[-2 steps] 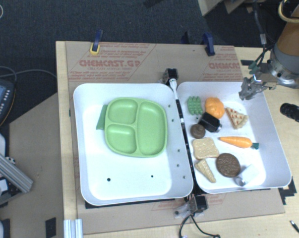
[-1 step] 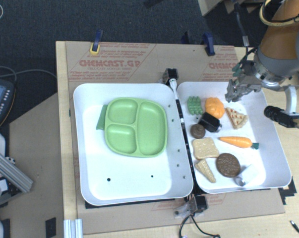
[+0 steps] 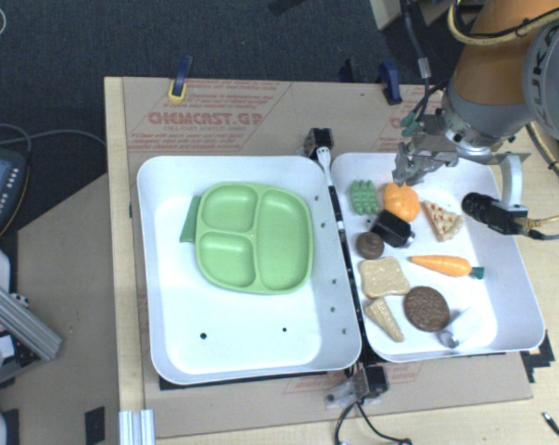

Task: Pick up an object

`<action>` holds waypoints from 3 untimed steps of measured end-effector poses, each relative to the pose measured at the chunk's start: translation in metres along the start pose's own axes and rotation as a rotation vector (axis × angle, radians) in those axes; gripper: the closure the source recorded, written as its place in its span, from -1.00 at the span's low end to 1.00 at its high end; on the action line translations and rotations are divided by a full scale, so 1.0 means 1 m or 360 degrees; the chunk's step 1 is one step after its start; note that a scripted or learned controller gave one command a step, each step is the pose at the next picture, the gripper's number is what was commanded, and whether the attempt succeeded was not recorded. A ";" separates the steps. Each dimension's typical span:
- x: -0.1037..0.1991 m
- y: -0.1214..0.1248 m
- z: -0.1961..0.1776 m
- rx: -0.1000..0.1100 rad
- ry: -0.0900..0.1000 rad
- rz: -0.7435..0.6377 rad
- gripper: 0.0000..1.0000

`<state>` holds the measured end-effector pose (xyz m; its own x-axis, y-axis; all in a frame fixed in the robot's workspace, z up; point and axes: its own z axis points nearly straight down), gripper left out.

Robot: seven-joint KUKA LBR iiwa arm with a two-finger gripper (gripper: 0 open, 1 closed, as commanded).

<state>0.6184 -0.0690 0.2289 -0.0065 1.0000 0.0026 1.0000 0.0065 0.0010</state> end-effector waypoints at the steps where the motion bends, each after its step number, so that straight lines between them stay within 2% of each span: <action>1: 0.054 0.006 -0.007 -0.0003 -0.0002 0.0001 1.00; 2: 0.113 -0.002 -0.005 0.0005 -0.0002 0.0001 1.00; 3: 0.118 -0.004 -0.006 0.0005 -0.0003 0.0006 1.00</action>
